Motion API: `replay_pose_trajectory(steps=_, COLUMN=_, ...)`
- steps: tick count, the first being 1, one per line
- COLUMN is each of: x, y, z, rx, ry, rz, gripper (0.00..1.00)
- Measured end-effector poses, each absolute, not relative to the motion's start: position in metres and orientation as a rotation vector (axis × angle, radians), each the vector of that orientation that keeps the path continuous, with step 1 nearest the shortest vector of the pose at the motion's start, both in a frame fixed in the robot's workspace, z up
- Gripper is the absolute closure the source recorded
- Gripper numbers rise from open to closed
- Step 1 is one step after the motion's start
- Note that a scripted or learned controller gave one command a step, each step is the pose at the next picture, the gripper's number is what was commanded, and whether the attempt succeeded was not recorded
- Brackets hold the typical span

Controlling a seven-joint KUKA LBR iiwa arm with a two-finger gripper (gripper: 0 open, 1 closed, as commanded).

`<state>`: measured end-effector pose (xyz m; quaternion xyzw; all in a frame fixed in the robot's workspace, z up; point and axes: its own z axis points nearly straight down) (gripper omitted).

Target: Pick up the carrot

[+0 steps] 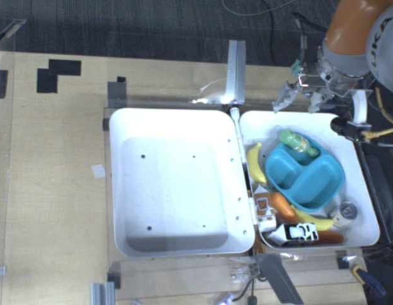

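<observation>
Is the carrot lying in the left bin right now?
No, the carrot lies in the right bin, against the lower left edge of the blue divided dish.

The end effector [297, 96] hovered above the right bin's [368, 199] far rim. Inside, the carrot [283, 206] lay beside a blue dish [306, 175], bananas [255, 164] nearby; the left bin [177, 183] sat alongside.

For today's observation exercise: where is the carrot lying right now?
The carrot lies in the right bin, toward its near left part, just below the blue divided dish and beside the banana.
</observation>
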<state>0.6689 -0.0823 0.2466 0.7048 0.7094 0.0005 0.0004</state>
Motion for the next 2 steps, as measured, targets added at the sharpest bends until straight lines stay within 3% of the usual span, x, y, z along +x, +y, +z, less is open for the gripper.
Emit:
replay_pose_trajectory(steps=1, x=0.583, y=-0.143, z=0.134, rx=2.352, ry=2.083, rz=0.000, gripper=0.00)
replay_pose_trajectory(steps=2, x=0.590, y=-0.162, z=0.096, rx=2.538, ry=1.848, rz=0.021, gripper=0.00)
